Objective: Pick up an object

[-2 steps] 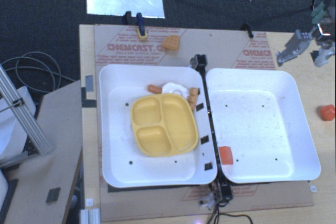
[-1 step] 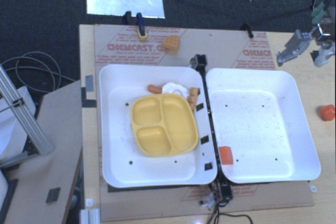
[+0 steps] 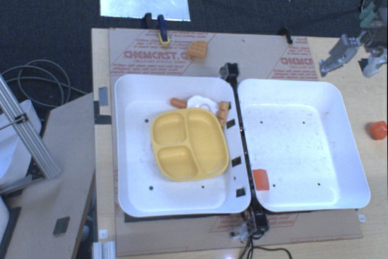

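The gripper (image 3: 353, 59) is hovering at the upper right of the view, above the worktop (image 3: 291, 54) just past the far right corner of the right bin (image 3: 348, 124). The jaws are standing apart, released, with nothing between them.

The left bin (image 3: 130, 148) is holding a yellow divided tray (image 3: 188, 144), lying flat near the middle. A small orange sausage-shaped piece (image 3: 178, 103) is lying just behind the tray, next to a white piece (image 3: 202, 104). A tan piece (image 3: 223, 111) is sitting by the tray's far right corner, near the bin wall.

The right bin is holding an orange-red block (image 3: 260, 179) at its near left corner.

On the worktop, a waffle-like piece (image 3: 197, 49) is lying behind the left bin, and a red-orange object (image 3: 377, 130) is resting to the right of the right bin.
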Controlling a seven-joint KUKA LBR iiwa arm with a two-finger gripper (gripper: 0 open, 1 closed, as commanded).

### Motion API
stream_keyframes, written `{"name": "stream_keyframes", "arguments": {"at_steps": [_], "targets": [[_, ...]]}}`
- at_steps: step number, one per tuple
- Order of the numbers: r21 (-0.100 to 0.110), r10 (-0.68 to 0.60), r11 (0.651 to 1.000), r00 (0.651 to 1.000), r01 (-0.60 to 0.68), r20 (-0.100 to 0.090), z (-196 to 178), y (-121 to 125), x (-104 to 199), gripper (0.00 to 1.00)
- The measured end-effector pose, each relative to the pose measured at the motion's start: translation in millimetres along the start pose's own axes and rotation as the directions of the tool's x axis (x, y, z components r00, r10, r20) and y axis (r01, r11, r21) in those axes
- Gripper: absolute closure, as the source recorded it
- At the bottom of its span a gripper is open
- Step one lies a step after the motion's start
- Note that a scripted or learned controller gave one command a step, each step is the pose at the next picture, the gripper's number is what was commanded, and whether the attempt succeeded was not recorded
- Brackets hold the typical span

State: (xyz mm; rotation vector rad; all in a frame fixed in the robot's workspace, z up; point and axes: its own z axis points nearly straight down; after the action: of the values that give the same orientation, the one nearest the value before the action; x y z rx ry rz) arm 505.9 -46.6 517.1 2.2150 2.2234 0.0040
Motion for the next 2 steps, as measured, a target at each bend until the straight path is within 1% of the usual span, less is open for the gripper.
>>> {"name": "stream_keyframes", "arguments": {"at_steps": [2], "targets": [[0.0,0.0,1.0,1.0,0.0,0.0,0.0,0.0,0.0,0.0]]}}
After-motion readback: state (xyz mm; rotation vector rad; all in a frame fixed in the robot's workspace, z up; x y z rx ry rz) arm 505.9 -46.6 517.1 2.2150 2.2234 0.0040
